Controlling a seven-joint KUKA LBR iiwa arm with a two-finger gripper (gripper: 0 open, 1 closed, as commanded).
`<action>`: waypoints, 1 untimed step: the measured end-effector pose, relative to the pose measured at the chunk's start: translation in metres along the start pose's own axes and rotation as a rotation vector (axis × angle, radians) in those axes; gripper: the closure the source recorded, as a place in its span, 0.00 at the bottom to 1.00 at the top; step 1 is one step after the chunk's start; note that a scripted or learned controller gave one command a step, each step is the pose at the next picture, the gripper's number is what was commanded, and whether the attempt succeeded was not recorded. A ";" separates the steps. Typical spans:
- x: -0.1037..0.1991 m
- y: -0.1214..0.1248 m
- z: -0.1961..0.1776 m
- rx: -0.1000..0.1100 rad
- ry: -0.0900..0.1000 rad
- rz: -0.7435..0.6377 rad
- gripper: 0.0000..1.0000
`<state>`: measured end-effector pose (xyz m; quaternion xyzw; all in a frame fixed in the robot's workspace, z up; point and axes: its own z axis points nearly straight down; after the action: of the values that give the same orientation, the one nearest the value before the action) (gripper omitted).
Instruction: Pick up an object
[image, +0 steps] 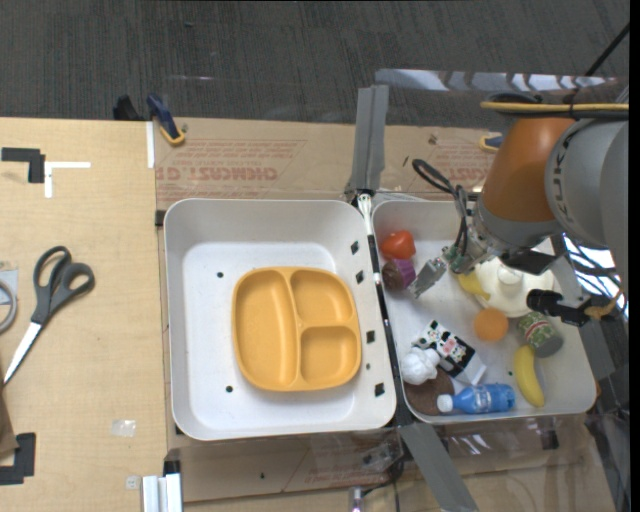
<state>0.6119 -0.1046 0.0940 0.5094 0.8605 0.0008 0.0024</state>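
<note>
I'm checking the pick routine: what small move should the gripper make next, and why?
Probably lower the gripper slightly leftward onto the purple-and-orange toy: it hangs just right of that toy in the right bin, with nothing between its fingers.

divided plate (296, 328) in left bin (190, 300), bottle (478, 399), banana (528, 375) in right bin (575, 395), scissors (45, 300) far left

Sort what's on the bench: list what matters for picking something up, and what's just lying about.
For the job:
gripper
right bin
banana
orange ball
blue bottle
cow toy
red-capped jar

Lying about:
scissors
yellow divided plate in the left bin
</note>
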 end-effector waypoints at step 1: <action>-0.071 -0.038 -0.090 0.003 0.000 -0.024 0.00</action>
<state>0.6124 -0.1853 0.1836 0.4990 0.8666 -0.0003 0.0018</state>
